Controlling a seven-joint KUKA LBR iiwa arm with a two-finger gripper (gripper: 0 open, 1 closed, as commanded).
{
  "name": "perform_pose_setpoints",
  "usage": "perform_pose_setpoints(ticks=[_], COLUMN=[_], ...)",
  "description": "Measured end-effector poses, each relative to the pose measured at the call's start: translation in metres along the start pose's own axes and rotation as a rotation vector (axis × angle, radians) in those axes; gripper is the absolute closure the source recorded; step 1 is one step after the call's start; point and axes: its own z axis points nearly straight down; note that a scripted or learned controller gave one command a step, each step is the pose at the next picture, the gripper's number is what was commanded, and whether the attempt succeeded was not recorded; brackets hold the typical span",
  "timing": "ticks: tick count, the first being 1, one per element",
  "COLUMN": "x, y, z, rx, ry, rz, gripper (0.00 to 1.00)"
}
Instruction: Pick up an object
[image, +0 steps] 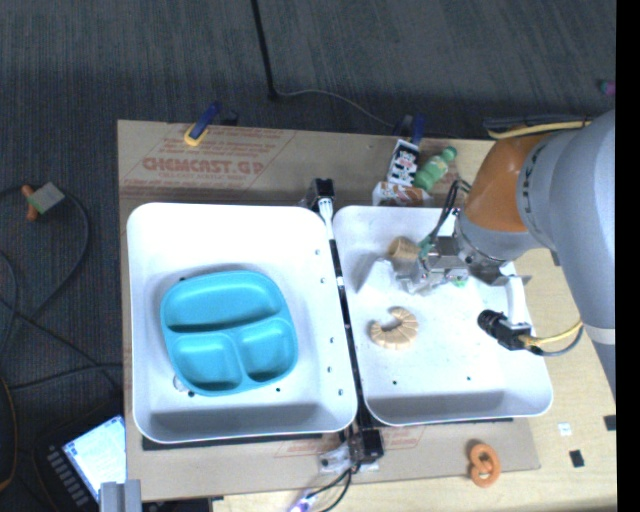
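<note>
Tan, ridged, crescent-shaped object (395, 329), looking like a small croissant or curled shell, lies on the smooth floor of the right-hand shallow white plastic bin (500, 400), roughly in its middle and a little toward the left wall. A second small tan lump (402, 251), rounder and matte, sits near the far side of the same bin, just beside the tip of the metal two-finger gripper (425, 272).

From the right, the grey arm with its glossy orange band (500, 195) reaches low over the bin's far half. The gripper is a tangle of silvery metal parts with a speck of green, and whether its fingers are spread or pressed together cannot be told; nothing is visibly pinched between them. The crescent lies apart from it, nearer the camera.

In the left-hand white bin (150, 400) rests a bright turquoise plastic tray (230, 330) with rounded corners and three moulded compartments: one long one at the far side, two smaller ones nearer.

Both bins stand side by side on a pale brown board (240, 165) printed with faded red lettering. A small orange ring-like piece (484, 463) lies on the board in front of the right bin, and a cluster of small colourful items (415, 172), one of them green, stands behind it. Dark grey carpet (100, 60) surrounds the bench, crossed by thin black cables.
</note>
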Motion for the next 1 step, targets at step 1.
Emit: perform_pose_setpoints(ticks=[1], x=[0.0125], y=[0.0586], z=[-0.0133], rx=[0.025], ry=[0.000], rz=[0.002], gripper=[1.00])
